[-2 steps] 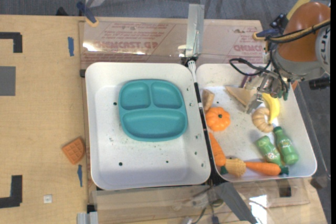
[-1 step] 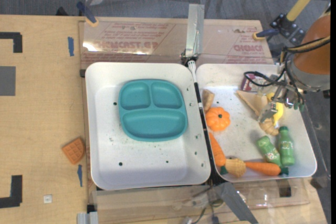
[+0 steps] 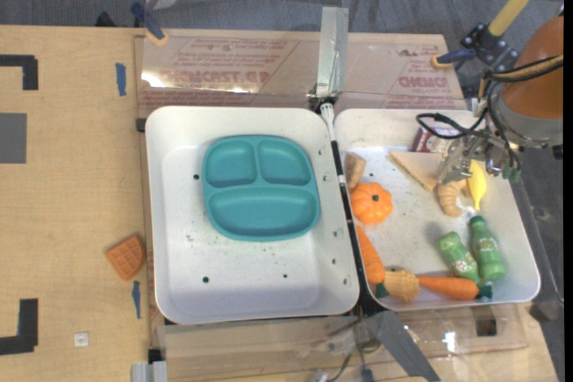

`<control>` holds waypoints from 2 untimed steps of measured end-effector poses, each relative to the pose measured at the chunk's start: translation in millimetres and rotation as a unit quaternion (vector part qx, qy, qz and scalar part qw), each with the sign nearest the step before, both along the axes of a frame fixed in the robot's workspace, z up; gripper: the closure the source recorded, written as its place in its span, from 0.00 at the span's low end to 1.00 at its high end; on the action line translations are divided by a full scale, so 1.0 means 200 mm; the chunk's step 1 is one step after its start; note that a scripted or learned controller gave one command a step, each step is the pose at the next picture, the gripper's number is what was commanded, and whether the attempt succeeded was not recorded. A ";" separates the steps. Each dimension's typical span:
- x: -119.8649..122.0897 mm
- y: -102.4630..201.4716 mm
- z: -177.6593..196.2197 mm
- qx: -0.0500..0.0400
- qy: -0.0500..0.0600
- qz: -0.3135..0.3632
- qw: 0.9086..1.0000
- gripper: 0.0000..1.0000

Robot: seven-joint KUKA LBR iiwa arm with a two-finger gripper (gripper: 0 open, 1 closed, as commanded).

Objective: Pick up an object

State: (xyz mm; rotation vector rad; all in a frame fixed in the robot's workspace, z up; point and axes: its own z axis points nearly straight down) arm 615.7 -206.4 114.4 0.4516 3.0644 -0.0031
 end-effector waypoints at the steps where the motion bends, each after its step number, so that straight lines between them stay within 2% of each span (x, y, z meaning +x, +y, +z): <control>1: 0.20 0.21 0.67 0.002 0.011 0.025 1.000 1.00; 2: 0.10 0.21 0.05 0.004 0.024 0.070 0.997 1.00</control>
